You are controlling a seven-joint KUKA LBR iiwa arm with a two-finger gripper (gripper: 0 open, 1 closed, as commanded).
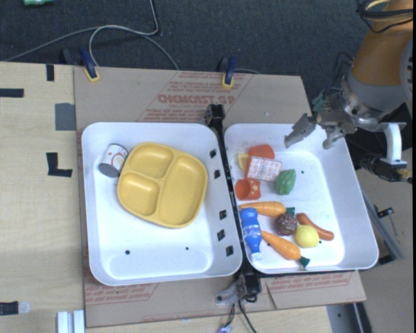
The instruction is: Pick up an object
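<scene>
My gripper [312,137] hangs open over the back right corner of the right bin [347,186], its two fingers spread with nothing between them. Below and to its left lie the bin's objects: a red and white box [263,168], a green pepper [286,181], a red tomato piece [247,188], an orange carrot [263,209], a blue bottle [250,232], a dark berry [286,223], a yellow lemon [306,236], a second carrot [283,246] and a red sausage [314,225]. The gripper touches none of them.
The left bin [111,248] holds a yellow divided plate [161,184] and a small can [112,159] at its left. Black clips [215,114] join the bins along the middle. Cardboard and a wooden bench surround them.
</scene>
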